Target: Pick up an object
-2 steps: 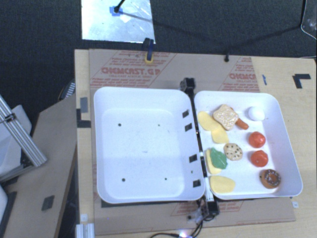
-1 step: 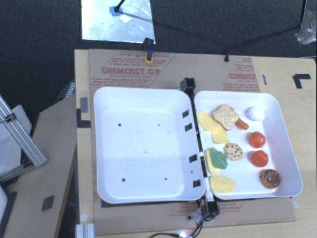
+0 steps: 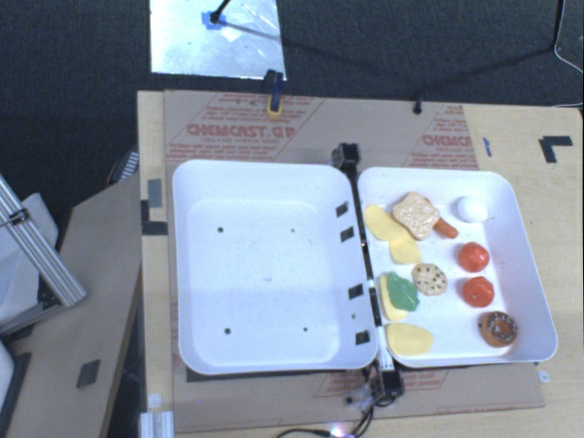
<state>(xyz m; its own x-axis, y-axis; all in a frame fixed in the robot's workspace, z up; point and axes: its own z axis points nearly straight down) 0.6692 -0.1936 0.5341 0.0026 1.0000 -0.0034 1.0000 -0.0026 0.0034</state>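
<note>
Two white bins sit side by side on the bench; the left bin (image 3: pixel 265 263) is bare, and every candidate for your pick lies in the right bin (image 3: pixel 525 245).

The toy food is loosely scattered: a toast slice (image 3: pixel 416 213) near the top, a white egg (image 3: pixel 472 209) beside it, two red tomatoes (image 3: pixel 473 257) down the right side, a chocolate doughnut (image 3: pixel 498 328) in the lower corner, a cookie (image 3: pixel 430 278) mid-bin and a green leaf (image 3: pixel 401 293) lying on flat yellow pieces (image 3: pixel 410 338).

You cannot tell the state of the gripper from here.

All look light, stiff and probably smooth plastic. The flat yellow pieces would be hard to get fingers under. The tomatoes and egg are round and may squirt out, so close across the widest part. The doughnut, standing apart, looks the safest: pinch across its outer rim.
</note>
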